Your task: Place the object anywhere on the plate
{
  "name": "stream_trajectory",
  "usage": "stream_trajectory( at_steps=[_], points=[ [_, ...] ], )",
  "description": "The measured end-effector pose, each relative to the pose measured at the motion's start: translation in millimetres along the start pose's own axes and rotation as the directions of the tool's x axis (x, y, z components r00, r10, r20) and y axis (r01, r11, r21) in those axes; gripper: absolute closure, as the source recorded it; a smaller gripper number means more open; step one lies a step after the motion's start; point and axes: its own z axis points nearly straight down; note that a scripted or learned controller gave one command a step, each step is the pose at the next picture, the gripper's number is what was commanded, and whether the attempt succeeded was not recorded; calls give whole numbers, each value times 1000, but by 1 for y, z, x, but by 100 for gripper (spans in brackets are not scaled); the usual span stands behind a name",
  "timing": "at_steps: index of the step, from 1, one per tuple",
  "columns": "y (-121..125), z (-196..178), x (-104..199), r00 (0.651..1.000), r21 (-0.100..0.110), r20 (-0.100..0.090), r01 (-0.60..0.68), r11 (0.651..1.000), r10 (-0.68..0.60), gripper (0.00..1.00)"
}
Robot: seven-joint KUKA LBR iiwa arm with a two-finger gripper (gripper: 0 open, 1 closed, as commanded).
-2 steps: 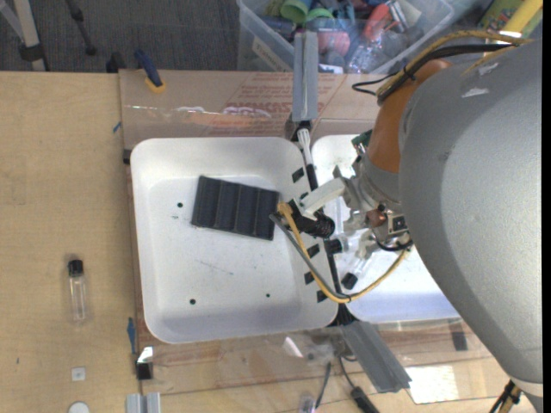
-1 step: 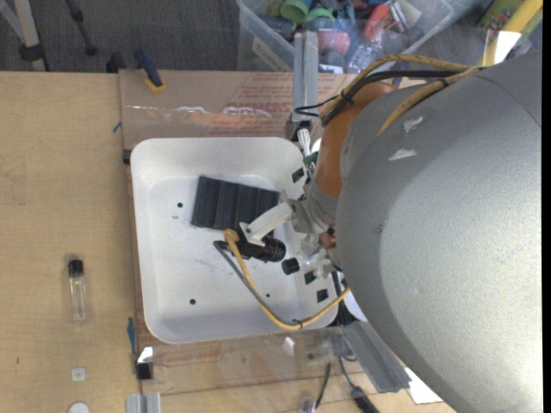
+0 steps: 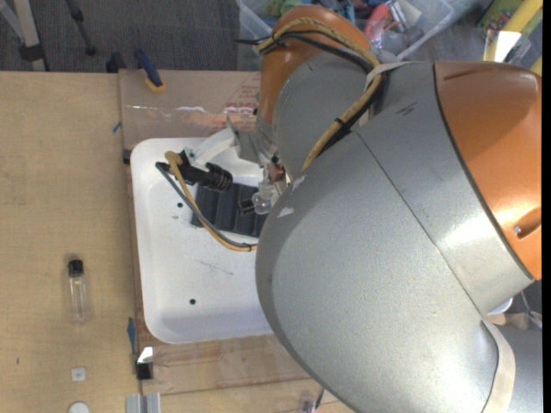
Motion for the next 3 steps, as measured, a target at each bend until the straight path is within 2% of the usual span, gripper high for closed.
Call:
stream_trajectory(
  at_steps=[1,2,3],
  points=[
    [0,0,0,1000,-1,0,0,1000,0,0],
    [-67,88,-67,1000,-1,3,1,1000,-1,0],
    [-64,78,-65,1000,-1,1,-7,1000,7,100]
  ],
)
